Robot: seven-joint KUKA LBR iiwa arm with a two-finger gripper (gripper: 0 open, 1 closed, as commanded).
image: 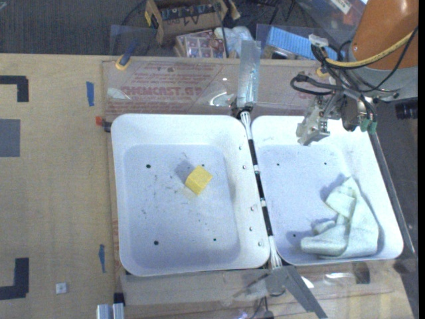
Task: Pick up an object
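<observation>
A small yellow block [198, 179] lies in the left bin [133, 138], a little above its middle. A crumpled white cloth [342, 224] rests in the lower right part of the right bin [279, 145]. My gripper [312, 133] hangs over the upper part of the right bin, well above the cloth and far right of the block. Nothing shows between its fingers.
The two white bins meet at a central seam [255, 185]. Boxes, cables and clutter [199, 18] sit beyond the bench's back edge. Bare wooden bench [53, 198] stretches to the left of the bins. The arm with its orange band [385, 18] enters at the upper right.
</observation>
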